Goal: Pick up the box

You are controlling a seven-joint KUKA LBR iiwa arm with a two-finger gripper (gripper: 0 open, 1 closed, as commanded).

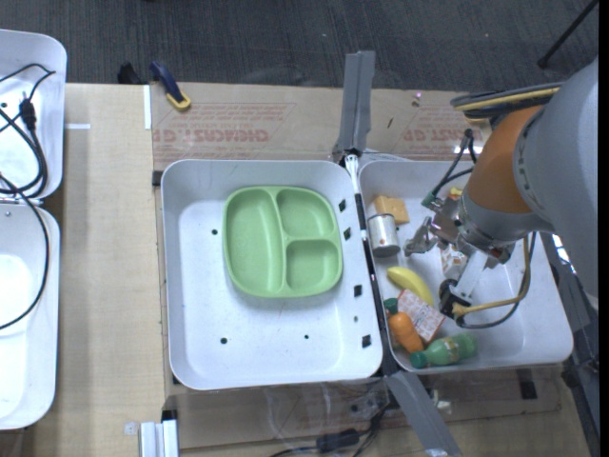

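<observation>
Contents as I read them from my station, left to right, each placed against the gripper (425, 239).

1. Left bin (190, 284), white and shallow, well left of the jaws. It holds a green divided plate (283, 240) with three compartments, lying flat toward the bin's upper middle.

2. Right bin (542, 341), white, touching the left one along the shared rim. The gripper hangs inside it.

3. Silver can (383, 234), on its side, just left of the jaws and close to the shared rim.

4. Box (389, 208), small and tan, the task item. It lies flat on the bin floor up and to the left of the jaws, just beyond the can and touching or nearly touching it. I see it apart from the gripper, not held.

5. Banana (410, 283), yellow, below the jaws and slightly left.

6. Red-and-white packet (422, 314), further below, just under the banana.

7. Orange fruit (402, 329), beside the packet at its left.

8. Green bottle (447, 351), on its side, lowest of the group, near the bin's front wall.

9. Gripper: pointing left toward the can; I cannot tell how the jaws stand, and I see nothing between them.

10. Arm (533, 150), grey with an orange band, right of the jaws.
</observation>
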